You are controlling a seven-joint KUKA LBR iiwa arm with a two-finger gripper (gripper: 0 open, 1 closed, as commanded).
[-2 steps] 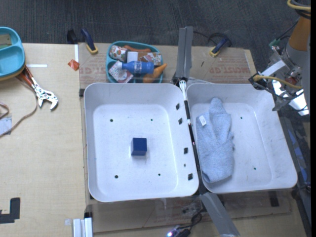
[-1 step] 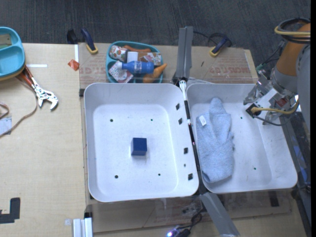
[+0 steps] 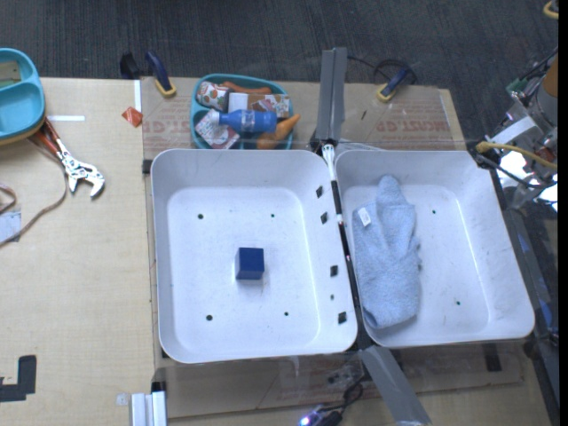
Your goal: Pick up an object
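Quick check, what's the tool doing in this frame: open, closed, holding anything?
Tool: cannot be told. The blue block lies loose in the left bin and the grey cloth in the right bin.

Dark blue block point(image 3: 250, 263), pale grey-blue towel point(image 3: 388, 254), two white bins point(image 3: 177, 193), light tan wooden surface point(image 3: 71, 282), teal bowl point(image 3: 206, 91), silver wrench point(image 3: 78, 172)

Blue cube point(image 3: 250, 263) flat near centre of left bin; grey sock point(image 3: 389, 251) lying lengthwise in right bin.
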